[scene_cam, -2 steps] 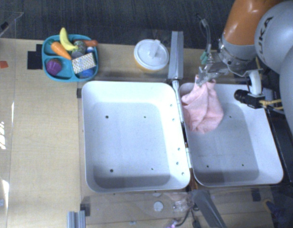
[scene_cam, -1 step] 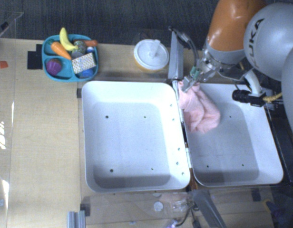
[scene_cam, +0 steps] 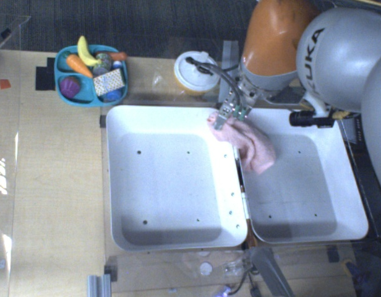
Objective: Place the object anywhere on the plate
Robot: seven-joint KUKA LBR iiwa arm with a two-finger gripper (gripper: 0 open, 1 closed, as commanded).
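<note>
Crumpled pink cloth (scene_cam: 253, 145), seemingly straddling bins

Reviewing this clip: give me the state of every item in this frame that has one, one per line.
Gripper: over the divide between the bins, shut on the pink cloth.
Pink cloth: lifted at one corner, draping across the right bin's near-left area.
Left bin: upright, bare floor.
Right bin: upright.
Blue divided plate: on the bench, holding toy food.
Yellow container: lid on.

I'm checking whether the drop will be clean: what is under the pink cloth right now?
The pink cloth hangs from the gripper over the divide between the two white bins. Bare bin floor lies around it; what it directly covers is hidden.
</note>
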